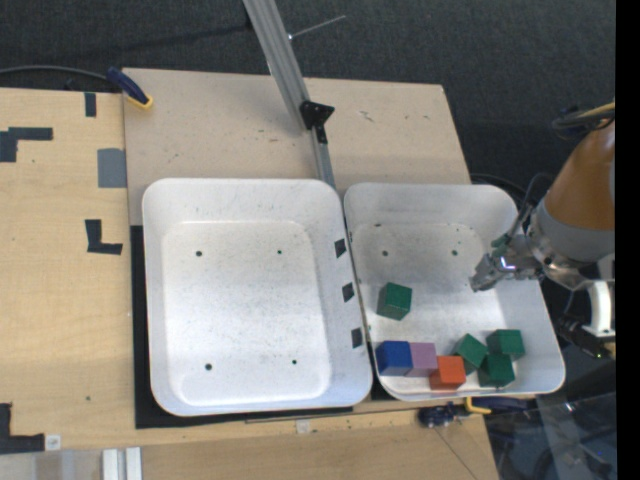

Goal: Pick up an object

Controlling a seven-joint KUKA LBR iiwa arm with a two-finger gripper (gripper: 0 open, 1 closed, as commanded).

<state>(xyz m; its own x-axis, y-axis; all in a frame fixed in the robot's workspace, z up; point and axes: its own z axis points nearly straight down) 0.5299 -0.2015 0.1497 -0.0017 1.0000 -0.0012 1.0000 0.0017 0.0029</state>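
The wooden bench (pixel 230 128) spans the view, a slanted metal rail (pixel 285 63) crossing it from twelve o'clock down to the seam between the bins. On it sit two shallow white bins side by side: the left bin (pixel 245 293), the larger in view, and the right bin (pixel 440 218) toward three o'clock. The grey arm (pixel 585 193) with its orange band enters at three o'clock and reaches over the right bin's right rim. Its gripper (pixel 492 268) hangs above the right bin's floor near that rim, pointing toward nine o'clock; how far its pincer is spread cannot be told at this size and blur, and no block lies between its tips as far as can be seen. The blocks all lie in the right bin. One green cube (pixel 395 300) sits alone near the bin's middle, at about eight o'clock from the gripper and apart from it. Along the bin's six o'clock edge runs a cluster: a blue cube (pixel 394 357), a lilac cube (pixel 423 356) touching it, an orange cube (pixel 450 371), then three more green cubes (pixel 495 356) bunched at the five o'clock corner.
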